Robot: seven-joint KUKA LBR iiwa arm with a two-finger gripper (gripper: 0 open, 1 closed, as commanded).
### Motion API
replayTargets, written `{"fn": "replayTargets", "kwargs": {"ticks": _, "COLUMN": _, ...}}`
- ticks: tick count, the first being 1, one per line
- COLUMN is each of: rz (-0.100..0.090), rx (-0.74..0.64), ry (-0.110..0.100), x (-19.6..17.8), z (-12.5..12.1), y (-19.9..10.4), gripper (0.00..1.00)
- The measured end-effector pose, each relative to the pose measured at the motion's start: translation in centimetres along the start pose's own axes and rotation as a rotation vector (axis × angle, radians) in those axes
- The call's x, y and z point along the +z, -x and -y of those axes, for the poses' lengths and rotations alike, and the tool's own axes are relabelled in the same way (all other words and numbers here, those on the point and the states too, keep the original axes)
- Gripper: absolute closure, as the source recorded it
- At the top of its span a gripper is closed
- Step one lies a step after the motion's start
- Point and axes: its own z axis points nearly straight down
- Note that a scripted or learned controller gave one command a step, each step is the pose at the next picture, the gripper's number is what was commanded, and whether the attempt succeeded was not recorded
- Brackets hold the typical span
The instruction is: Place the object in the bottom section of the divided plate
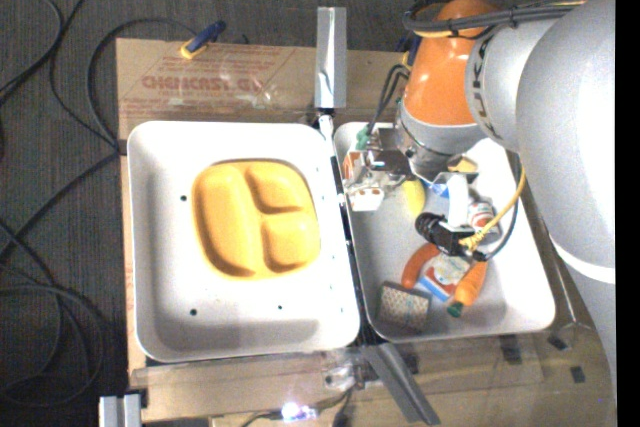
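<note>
A yellow divided plate (212,183) lies in the middle of the left bin (160,315). It has one long section on its left and two smaller ones on its right, all bare. My gripper (364,177) hangs low over the left end of the right bin (530,310), close to the wall between the two bins. A small white and orange object (365,199) sits right under it; whether it is held is unclear. The grey arm with its orange band (448,75) covers the bin's upper right.
Loose items fill the right bin: a yellow piece (415,197), a white and blue packet (457,197), an orange carrot (468,290), a grey mesh pad (403,307). A metal post (330,55) stands behind the bins.
</note>
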Motion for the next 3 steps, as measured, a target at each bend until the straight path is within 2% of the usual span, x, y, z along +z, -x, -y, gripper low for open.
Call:
{"fn": "replayTargets", "kwargs": {"ticks": 1, "rz": -0.004, "rx": -0.199, "ry": -0.001, "x": -2.2, "z": 6.5, "y": -4.4, "gripper": 1.00}}
{"fn": "replayTargets", "kwargs": {"ticks": 2, "rz": -0.001, "rx": -0.358, "ry": 0.001, "x": -1.8, "z": -0.4, "y": -11.4, "gripper": 1.00}}
{"fn": "replayTargets", "kwargs": {"ticks": 3, "rz": 0.000, "rx": -0.477, "ry": 0.001, "x": -6.3, "z": 1.5, "y": -18.5, "gripper": 1.00}}
